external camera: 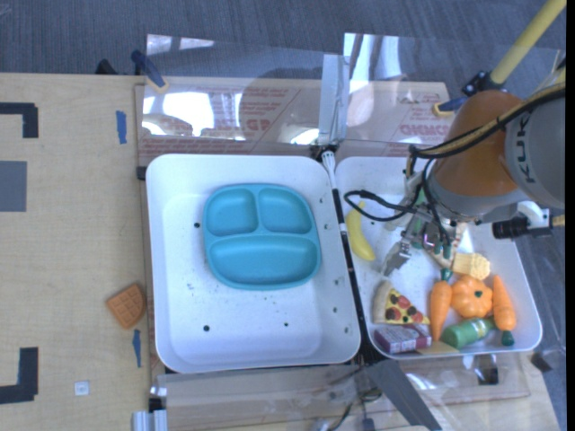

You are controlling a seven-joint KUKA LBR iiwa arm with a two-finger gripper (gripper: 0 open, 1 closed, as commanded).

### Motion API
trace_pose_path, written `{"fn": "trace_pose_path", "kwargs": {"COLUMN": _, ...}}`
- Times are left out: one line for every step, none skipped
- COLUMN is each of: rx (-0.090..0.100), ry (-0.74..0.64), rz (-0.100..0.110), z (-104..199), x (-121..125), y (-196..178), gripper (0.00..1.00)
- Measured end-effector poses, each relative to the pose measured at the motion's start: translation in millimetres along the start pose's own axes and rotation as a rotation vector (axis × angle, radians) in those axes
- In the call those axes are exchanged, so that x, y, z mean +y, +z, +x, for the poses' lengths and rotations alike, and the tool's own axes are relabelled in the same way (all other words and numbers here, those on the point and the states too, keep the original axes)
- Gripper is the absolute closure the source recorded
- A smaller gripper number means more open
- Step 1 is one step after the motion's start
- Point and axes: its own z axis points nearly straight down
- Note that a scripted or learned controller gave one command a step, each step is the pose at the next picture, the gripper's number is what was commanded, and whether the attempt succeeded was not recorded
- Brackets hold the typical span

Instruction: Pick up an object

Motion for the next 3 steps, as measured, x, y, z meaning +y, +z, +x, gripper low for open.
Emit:
{"fn": "trace_pose_path", "kwargs": {"rx": -0.001, "ry": -0.011, "rz": 0.002, "z": 23, "x": -84, "y": 0, "gripper": 0.00}}
{"fn": "trace_pose_path", "kwargs": {"rx": 0.003, "ry": -0.128, "rz": -0.001, "z": -71, "x": 8, "y": 2, "gripper": 0.00}}
{"fn": "trace_pose_path", "kwargs": {"rx": -0.001, "ry": -0.454, "rz": 0.000, "z": -13, "x": -55, "y": 0, "gripper": 0.00}}
